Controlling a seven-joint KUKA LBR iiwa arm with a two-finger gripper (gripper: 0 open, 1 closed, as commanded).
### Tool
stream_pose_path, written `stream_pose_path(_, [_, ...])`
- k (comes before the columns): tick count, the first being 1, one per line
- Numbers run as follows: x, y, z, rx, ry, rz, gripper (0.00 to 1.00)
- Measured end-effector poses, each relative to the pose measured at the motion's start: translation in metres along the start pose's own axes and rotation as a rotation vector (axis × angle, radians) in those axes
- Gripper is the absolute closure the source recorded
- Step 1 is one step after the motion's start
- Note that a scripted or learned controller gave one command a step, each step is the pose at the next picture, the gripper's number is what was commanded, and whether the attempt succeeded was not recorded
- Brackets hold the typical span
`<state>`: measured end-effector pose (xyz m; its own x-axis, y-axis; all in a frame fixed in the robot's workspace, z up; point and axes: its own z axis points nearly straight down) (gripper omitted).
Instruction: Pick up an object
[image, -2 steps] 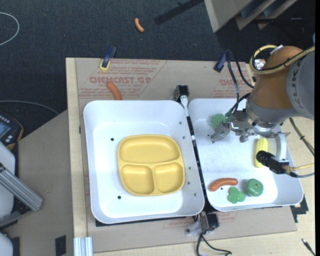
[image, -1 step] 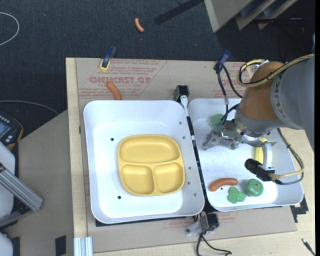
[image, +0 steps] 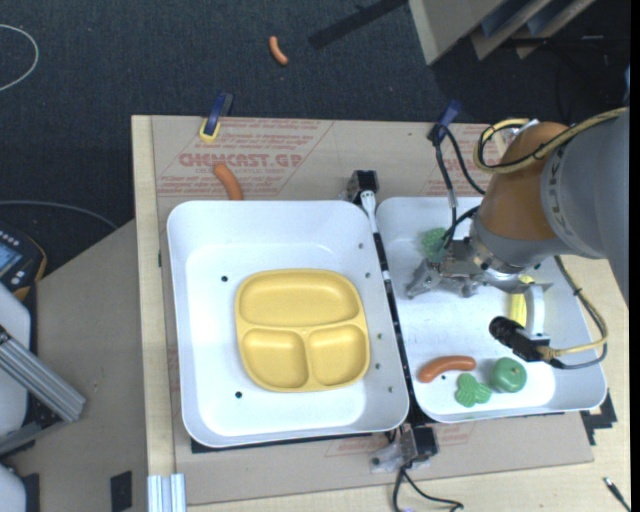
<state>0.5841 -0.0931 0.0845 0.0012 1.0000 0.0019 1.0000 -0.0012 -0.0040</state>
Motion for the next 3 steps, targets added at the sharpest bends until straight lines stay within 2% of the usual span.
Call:
stream_pose_path(1, [0.0, 0.0, -0.011, -0.003, -0.001, 0.001, 1.0])
stream_pose_path(2, [-0.009, 0.008, -0.068, -0.011, -0.004, 0.0, 1.0])
stream_pose_path(3, [-0.005, 0.006, -0.112, -0.011, -0.003, -0.002, 1.0])
